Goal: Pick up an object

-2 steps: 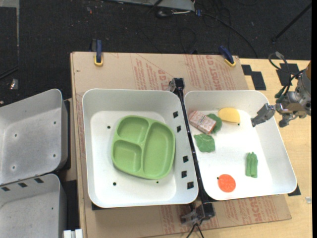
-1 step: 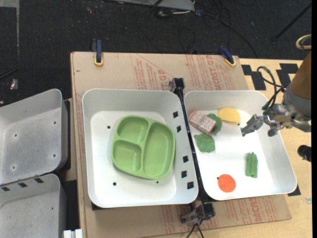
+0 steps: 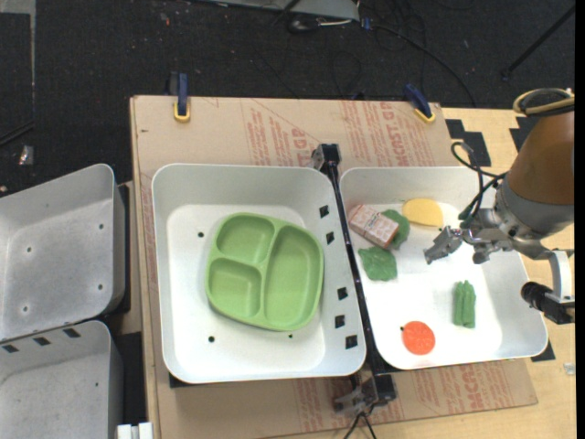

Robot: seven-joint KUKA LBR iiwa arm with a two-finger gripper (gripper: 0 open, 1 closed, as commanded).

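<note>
Orange disc (image 3: 419, 337) is seen nearest the camera, flat on the floor of the right bin (image 3: 512, 350) close to that bin's front edge. Just beyond it, toward the bin's right side, a green ridged piece (image 3: 465, 304) lies lengthwise, apart from the disc.

Further back in the same bin, a leafy green item (image 3: 377, 263) is found near the divider where the two bins meet. Behind it a pinkish-red printed box (image 3: 374, 224) is set at a slant, with another green piece (image 3: 398, 222) touching its right end. A yellow rounded object (image 3: 423, 211) is placed toward the bin's rear, just beside that green piece.

The claw (image 3: 445, 245) is positioned over the right bin's middle, between the yellow object and the green ridged piece, touching neither as far as can be judged. Whether its grip is released or clenched cannot be told; nothing is seen held by it. The arm (image 3: 547, 167) is seen entering over the surface's right edge.

In the left bin (image 3: 174, 337) a light green divided tray (image 3: 266, 271) is laid at the centre, tilted slightly, with three compartments visible.

The brown surface (image 3: 247, 131) is carried under both bins; two clamps, one at the rear left (image 3: 181, 97) and one at the rear right (image 3: 420, 101), are noted on its back edge.
</note>
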